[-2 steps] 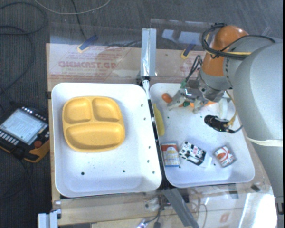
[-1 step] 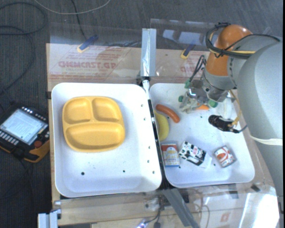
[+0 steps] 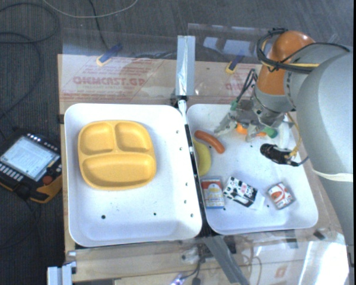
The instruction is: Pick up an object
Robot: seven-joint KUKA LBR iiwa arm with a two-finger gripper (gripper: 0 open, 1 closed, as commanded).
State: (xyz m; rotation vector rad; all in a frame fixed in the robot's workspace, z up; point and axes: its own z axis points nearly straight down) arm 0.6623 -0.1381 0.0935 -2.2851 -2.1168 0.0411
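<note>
Left bin (image 3: 83, 218): yellow tray (image 3: 116, 154). Right bin (image 3: 296, 215): hot dog (image 3: 209, 141), banana (image 3: 203, 158), pkts. Hand (image 3: 249, 123) state unclear.

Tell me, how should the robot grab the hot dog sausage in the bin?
Probably around its middle, coming straight down from above. The sausage lies flat and slanted in the right bin, long and thin, so fingers closing across its narrow width should fit. Its lower end sits close to the banana, so the middle looks freer.
</note>
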